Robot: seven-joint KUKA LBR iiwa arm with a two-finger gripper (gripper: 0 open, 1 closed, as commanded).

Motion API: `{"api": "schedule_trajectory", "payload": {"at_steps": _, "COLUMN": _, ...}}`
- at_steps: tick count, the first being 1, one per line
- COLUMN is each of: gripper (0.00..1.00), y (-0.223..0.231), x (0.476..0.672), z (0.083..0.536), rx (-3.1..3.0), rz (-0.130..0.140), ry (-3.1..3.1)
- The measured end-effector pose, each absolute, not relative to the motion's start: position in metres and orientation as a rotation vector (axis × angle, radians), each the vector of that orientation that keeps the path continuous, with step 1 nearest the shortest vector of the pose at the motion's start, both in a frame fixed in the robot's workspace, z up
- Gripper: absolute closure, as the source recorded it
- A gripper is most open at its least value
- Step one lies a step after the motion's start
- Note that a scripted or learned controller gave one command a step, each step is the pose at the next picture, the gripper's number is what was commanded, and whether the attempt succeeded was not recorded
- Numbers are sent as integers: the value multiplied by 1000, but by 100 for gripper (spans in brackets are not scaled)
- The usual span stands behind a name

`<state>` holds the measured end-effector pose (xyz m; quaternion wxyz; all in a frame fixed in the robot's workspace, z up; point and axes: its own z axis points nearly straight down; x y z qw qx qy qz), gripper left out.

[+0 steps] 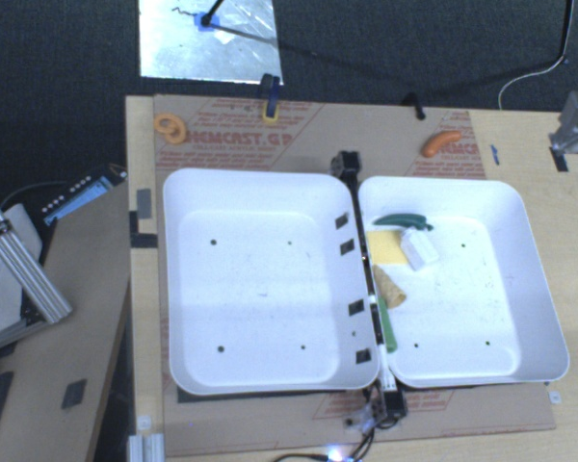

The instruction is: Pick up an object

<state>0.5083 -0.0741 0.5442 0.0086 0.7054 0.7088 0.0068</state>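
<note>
White block (420, 251), our likeliest pick, lies in the right bin (520, 287), well left of and below the tool (575, 128) and crowded by a yellow pad (385, 248) and a green piece (402, 221); we judge the approach not yet begun, cannot tell whether the tool is open or closed, and expect the next move to call for crossing over and descending on one item.
</note>
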Motion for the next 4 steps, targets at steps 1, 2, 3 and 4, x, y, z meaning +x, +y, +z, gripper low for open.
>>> {"api": "schedule_trajectory", "payload": {"at_steps": 1, "gripper": 100, "y": -151, "x": 485, "z": 535, "rx": 2226, "rz": 0, "ry": 2211}}
{"api": "schedule_trajectory", "payload": {"at_steps": 2, "gripper": 100, "y": -208, "x": 522, "z": 534, "rx": 2221, "rz": -1, "ry": 2215}}
{"api": "schedule_trajectory", "payload": {"at_steps": 3, "gripper": 100, "y": -144, "x": 515, "z": 406, "rx": 2220, "rz": -6, "ry": 2239}}
{"api": "schedule_trajectory", "payload": {"at_steps": 4, "gripper": 100, "y": -154, "x": 485, "z": 544, "rx": 2206, "rz": 15, "ry": 2213}}
